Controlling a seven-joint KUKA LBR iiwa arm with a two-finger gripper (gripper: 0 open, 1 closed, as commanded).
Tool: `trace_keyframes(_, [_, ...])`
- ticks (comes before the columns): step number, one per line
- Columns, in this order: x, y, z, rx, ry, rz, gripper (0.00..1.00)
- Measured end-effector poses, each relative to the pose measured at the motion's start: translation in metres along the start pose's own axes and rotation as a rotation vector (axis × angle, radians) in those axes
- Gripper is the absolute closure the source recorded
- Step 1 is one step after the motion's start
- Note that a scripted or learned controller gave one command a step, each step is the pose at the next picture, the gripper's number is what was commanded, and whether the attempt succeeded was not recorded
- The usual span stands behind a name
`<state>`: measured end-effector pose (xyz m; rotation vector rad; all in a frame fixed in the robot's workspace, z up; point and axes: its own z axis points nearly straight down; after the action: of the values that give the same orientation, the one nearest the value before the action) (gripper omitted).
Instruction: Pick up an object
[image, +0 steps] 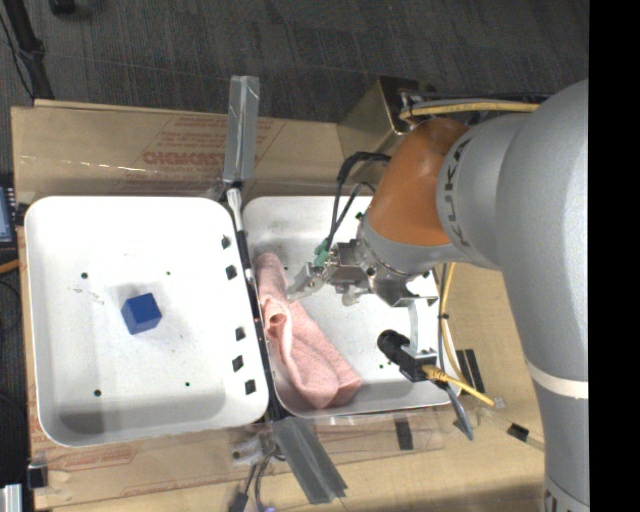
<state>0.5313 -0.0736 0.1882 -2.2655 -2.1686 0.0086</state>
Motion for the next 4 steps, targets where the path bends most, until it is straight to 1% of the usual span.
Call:
trace_keyframes(1, [0.0,0.066,-0.016,0.0,0.0,-0.061,0.0])
trace_keyframes(2, [-0.023,0.049,0.077,0.003,0.001,-0.099,0.0])
trace_keyframes(3, [-0.038,-0.004,0.1,-0.001,0.002,-0.141,0.0])
trace_keyframes(4, [-0.025,-0.015,0.099,-0.004,-0.002,-0.228,0.0])
